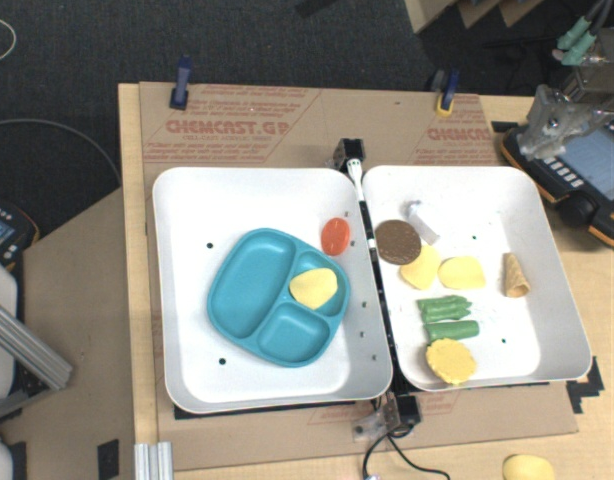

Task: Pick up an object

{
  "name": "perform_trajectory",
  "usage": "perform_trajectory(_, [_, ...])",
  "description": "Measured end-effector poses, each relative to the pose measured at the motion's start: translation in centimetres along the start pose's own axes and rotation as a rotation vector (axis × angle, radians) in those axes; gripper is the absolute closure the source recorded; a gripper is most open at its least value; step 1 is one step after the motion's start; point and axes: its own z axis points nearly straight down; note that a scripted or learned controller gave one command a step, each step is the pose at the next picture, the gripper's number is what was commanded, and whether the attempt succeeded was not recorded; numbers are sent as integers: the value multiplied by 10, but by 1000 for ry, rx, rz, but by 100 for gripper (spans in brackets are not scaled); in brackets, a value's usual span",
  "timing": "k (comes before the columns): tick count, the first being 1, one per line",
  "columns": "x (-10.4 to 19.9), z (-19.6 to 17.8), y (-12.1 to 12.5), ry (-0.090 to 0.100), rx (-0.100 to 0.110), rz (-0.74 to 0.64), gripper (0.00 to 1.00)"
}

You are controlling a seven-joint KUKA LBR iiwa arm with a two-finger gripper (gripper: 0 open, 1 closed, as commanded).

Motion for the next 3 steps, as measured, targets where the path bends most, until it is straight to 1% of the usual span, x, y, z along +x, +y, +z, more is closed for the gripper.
perform_trajectory(1, [4, 99, -3, -1, 27, 6, 100])
perform_trajectory(2, [-96, 292, -9, -2, 34, 16, 100])
perform_trajectory(3, [-66, 249, -4, -2, 10, 3, 100])
